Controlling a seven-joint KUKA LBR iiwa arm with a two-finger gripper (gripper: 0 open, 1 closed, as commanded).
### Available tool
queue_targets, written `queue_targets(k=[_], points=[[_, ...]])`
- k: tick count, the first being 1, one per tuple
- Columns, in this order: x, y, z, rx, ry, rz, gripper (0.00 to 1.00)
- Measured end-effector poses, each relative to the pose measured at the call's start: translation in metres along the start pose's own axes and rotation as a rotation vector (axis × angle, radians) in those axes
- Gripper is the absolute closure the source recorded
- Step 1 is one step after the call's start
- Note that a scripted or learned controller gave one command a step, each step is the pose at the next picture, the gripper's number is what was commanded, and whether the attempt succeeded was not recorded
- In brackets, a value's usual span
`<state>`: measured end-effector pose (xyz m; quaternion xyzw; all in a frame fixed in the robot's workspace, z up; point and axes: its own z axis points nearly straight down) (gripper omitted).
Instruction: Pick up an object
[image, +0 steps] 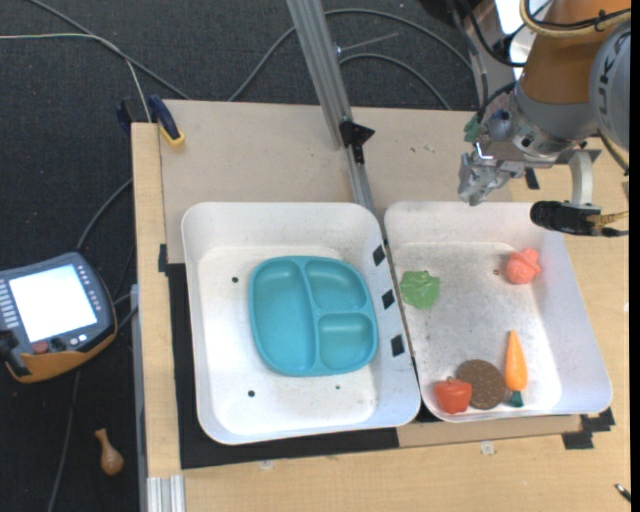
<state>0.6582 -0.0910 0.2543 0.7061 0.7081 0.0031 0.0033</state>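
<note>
In the right bin (590, 350) lie a green leafy toy (420, 289) by the left wall, a pink lumpy toy (521, 267) at the far right, an orange carrot (515, 362), a brown round patty (483, 382) and a red tomato-like toy (453, 396) at the near edge. My gripper (481, 187) hangs above the far rim of the right bin, well clear of all the toys, with nothing seen between its fingers. The left bin (215, 400) bears a teal divided plate (311, 314).
A slanted metal pole (335, 90) rises behind the gap between the bins. A tablet-like pendant (50, 310) rests off the bench at the left. A blue and yellow clamp (166, 121) sits at the board's far left corner.
</note>
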Motion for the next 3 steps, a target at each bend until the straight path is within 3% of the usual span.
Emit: queue_targets(k=[3], points=[[0.174,-0.023,0.004,0.012,0.004,-0.004,1.00]])
